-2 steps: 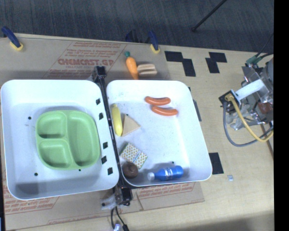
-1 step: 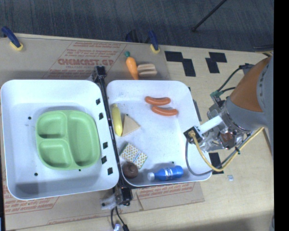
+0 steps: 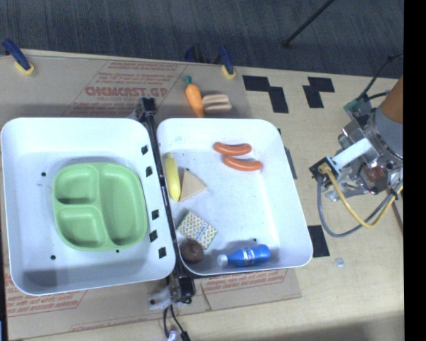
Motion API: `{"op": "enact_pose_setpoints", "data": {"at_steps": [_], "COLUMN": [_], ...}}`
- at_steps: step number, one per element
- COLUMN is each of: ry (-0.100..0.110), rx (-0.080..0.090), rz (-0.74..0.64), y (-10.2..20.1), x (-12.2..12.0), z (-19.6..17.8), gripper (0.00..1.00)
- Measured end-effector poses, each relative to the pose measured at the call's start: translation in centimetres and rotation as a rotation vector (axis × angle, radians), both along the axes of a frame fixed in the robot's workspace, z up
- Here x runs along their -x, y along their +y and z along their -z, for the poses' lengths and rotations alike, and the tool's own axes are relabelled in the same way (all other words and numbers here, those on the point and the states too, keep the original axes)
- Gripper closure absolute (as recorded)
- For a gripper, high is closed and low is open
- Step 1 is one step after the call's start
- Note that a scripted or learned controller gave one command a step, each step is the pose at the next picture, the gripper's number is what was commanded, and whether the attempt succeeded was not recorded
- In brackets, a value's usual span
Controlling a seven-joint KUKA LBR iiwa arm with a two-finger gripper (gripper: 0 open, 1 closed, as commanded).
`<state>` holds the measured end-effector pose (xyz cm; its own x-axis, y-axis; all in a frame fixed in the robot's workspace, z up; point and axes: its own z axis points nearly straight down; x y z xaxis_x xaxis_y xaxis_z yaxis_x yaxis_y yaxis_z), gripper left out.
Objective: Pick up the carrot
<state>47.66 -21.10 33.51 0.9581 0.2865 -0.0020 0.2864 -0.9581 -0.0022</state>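
Orange carrot point(image 3: 193, 99), green-topped, on bench behind right bin point(image 3: 287, 190)

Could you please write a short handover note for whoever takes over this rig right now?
Gripper: off to the right of both bins, over the bench, holding nothing that can be seen; finger state unclear.
Carrot: lying on the bench outside the bins, just behind the right bin, beside a small sandwich-like toy.
Right bin contents: two sausages, a banana, a blue bottle and other toy food.
Left bin holds a green divided plate.
Done: nothing yet; the carrot is untouched.
Left: reach to the carrot, grasp it, lift.
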Motion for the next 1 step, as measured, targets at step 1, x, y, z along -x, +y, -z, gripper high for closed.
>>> {"op": "enact_pose_setpoints", "data": {"at_steps": [1], "ry": [0.004], "rx": [-0.002], "rz": [0.068], "y": [5.74], "x": [0.07], "z": [8.95], "gripper": [1.0]}}
